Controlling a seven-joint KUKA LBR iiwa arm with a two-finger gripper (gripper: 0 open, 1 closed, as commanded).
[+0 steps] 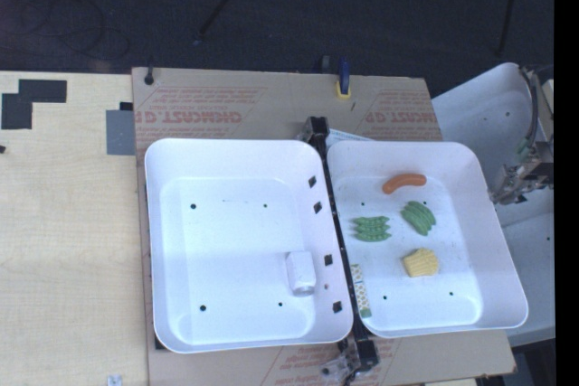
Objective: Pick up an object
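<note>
So, two white bins sit side by side on a sheet of brown cardboard (226, 104) with red print on it, and all the colourful stuff is in the right bin (493, 285). An orange sausage (403, 183) lies toward the far side. Nearer the middle there are two green pea pods, the left pea pod (370, 229) close to the wall between the bins and the right pea pod (418, 217) just beside it, though they're not touching. A yellow corn piece (420, 263) sits a bit nearer the front, below the right pea pod. The left bin (163, 194) has one small white cup-ish thing (300, 272) lying near its front right corner, close to the dividing wall. The gripper (525, 174) is way over at the right edge, outside the right bin's rim and well apart from every item. It's just a small dark tangle against a pale grey panel (479, 104), so honestly I can't tell how wide it's set or whether it has anything in it. A blue and yellow clamp (343, 79) pins the cardboard's far edge.
</note>
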